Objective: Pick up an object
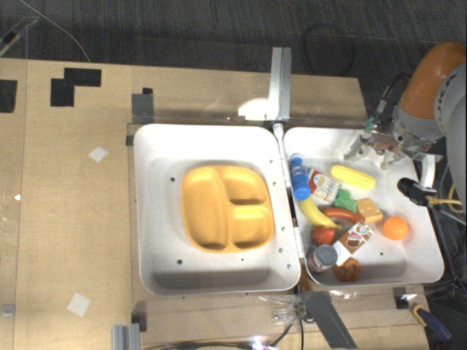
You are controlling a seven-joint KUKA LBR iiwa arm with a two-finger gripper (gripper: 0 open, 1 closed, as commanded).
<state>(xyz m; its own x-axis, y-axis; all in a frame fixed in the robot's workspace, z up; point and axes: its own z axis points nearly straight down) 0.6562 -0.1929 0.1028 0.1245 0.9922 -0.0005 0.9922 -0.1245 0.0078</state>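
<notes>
The bench [66, 217] is a light wooden surface with black square markings near its far left edge. The left bin [153, 195] is a shallow white tray with rounded corners; a yellow divided plate [226, 206] with three compartments lies flat at its centre. A grey metal post [280, 79] stands at the far side of the bench, above the seam between the two bins. The right bin [423, 257] sits just beside the left one and contains a cluster of small objects. A blue bottle [298, 175] lies against the bin's left wall. Just right of it is a red-and-white packet [325, 186], and below that a yellow banana [315, 213]. A yellow corn cob [352, 177] lies near the bin's middle, towards the far side. A red sausage-like item [343, 215] rests between the banana and a tan block [369, 211]. Nearer the front wall are a red tomato-like item [324, 235], a grey-lidded can [324, 257], a brown-and-white packet [357, 235] and a dark red-brown item [349, 270]. An orange ball [395, 228] lies apart on the right side. The gripper [379, 146] hangs over the far right part of the right bin, beside the corn cob, with nothing visible between its fingers; whether the fingers are apart or together cannot be determined. The arm [430, 97] enters from the right.
</notes>
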